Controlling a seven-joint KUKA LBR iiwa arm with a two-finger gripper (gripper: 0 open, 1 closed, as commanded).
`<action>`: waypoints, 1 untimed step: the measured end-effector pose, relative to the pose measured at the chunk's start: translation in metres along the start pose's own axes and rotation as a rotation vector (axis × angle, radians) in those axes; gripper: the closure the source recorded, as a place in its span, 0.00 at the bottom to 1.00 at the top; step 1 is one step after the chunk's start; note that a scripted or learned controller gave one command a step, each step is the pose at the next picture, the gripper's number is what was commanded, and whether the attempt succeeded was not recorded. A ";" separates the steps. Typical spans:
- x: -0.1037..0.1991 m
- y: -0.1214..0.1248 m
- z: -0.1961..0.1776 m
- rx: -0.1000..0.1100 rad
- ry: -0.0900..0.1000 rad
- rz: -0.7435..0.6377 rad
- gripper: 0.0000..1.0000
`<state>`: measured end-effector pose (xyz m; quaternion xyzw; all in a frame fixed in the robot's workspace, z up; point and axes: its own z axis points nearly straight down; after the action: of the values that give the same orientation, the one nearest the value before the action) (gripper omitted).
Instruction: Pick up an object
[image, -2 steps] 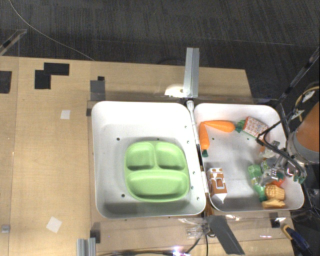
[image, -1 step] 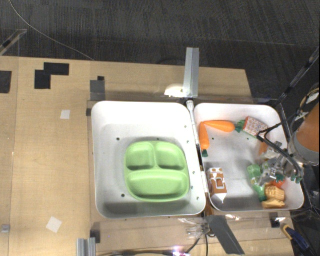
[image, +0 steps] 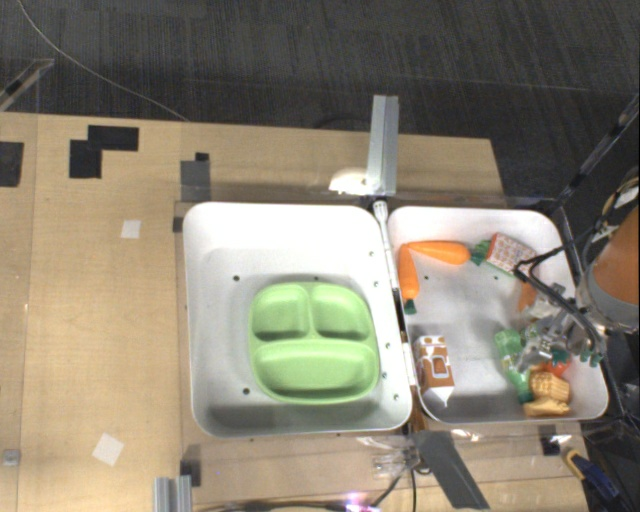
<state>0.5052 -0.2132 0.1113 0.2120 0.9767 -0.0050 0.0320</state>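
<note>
The tool (image: 556, 340) hovered low over a green toy (image: 512, 352) at the near right of the right bin (image: 470, 405); its grip could not be made out. A green divided plate (image: 313, 338) lay in the left bin (image: 215, 300).

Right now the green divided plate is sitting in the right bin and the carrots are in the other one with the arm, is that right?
Not quite. The camera view shows the green divided plate in the left bin, not the right. The carrots do lie in the other bin, where the arm reaches in.
</note>
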 end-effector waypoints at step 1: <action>0.000 0.000 0.000 0.000 0.002 0.031 0.00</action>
<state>0.5048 -0.2131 0.1111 0.2270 0.9734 -0.0043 0.0313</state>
